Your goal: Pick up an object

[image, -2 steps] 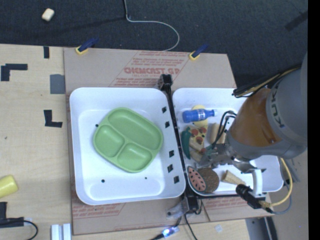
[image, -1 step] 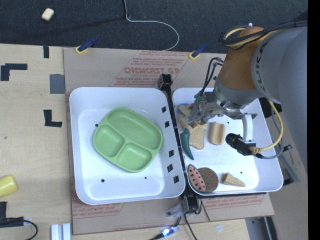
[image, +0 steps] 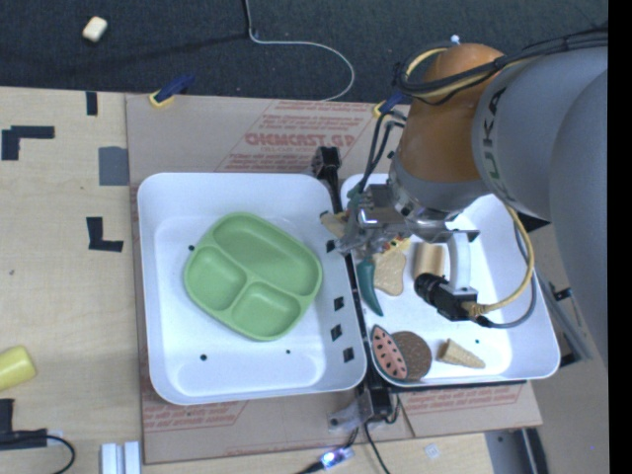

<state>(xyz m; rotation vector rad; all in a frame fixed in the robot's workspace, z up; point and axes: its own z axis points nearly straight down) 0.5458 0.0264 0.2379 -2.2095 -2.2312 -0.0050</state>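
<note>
My gripper hangs low over the left edge of the right bin, close to the wall between the two bins. A slim teal object runs down from just beneath it; whether it is held is unclear. Beside it lie a pale bread slice and a tan cylinder. A small tan piece shows at the gripper's left, by the divider. At the bin's near side rest a watermelon slice, a brown round cookie and a tan wedge.
The left bin holds a green divided plate. The grey arm with its orange band covers the right bin's far part. A yellow object lies on the bench at far left.
</note>
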